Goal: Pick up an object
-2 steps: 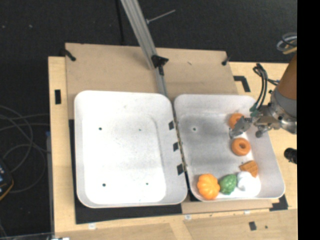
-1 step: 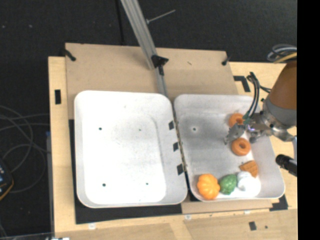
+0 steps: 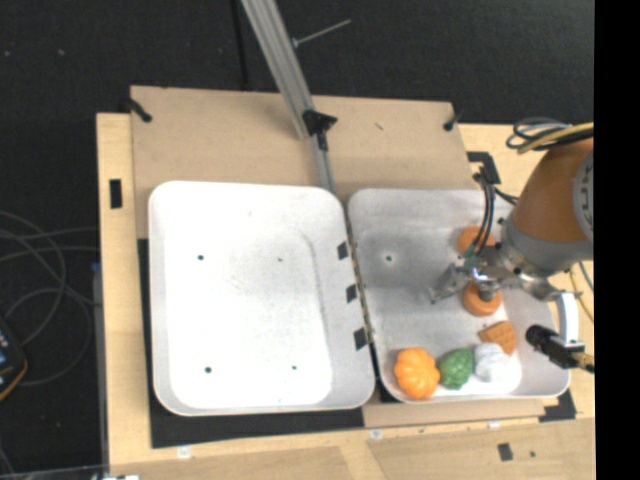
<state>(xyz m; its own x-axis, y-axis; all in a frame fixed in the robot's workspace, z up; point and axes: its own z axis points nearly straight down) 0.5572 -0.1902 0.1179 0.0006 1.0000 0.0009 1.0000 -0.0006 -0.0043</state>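
Observation:
My gripper hangs low over the right part of the right bin, on the grey arm with its orange band. Directly below and touching its tip in this view lies a small orange round object. Another orange object peeks out just behind the gripper. Along the bin's front edge sit an orange pumpkin, a green object and a white object. A small orange-brown piece lies above the white one.
The left bin sits beside the right one, joined by black clips. A slanted metal post rises behind the bins. Black cable and fittings hang off the arm near the right bin's right edge.

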